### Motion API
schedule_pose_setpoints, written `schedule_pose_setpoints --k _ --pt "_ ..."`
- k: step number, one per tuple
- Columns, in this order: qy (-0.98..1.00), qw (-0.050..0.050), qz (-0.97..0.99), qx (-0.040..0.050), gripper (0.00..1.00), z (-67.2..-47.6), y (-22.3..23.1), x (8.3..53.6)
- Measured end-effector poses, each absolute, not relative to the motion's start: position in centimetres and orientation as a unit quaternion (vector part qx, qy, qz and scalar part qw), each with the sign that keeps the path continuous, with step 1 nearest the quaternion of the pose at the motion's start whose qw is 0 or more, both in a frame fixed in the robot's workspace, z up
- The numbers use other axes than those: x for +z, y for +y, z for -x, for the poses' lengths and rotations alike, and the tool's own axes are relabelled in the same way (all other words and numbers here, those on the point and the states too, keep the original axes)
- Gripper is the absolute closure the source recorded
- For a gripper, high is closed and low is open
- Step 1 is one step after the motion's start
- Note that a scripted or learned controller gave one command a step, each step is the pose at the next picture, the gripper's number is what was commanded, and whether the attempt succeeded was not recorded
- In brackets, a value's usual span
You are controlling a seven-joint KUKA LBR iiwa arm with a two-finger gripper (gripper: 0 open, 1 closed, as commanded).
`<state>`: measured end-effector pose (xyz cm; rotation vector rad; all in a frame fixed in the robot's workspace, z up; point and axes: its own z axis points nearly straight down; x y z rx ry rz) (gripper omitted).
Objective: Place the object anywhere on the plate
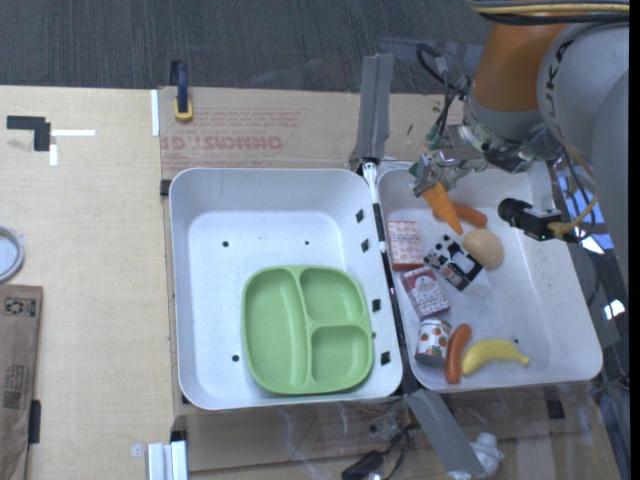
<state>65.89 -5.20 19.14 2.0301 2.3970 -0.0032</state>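
Gripper, fingers clamped on orange carrot at right bin back corner; green divided plate in left bin; mirrored red lettering, illegible, on cardboard; pale wood bench; dark carpet behind.

Dark carpet behind wooden bench

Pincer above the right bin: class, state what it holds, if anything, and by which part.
The pincer grips the carrot by its upper, thicker end; the pointed end hangs down toward the right bin.
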Motion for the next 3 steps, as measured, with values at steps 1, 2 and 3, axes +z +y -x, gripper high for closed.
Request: schedule_pose_setpoints --k 1,2,3 --pt "0.844 -0.001 -0.537 -0.0009 1.00 -58.3 1.8 20.2" --pt "0.864 -0.001 -0.503 -0.0014 1.00 -53.7 7.0 19.0" --pt "0.864 -0.001 -0.504 -0.0013 0.00 -53.8 6.9 19.1"
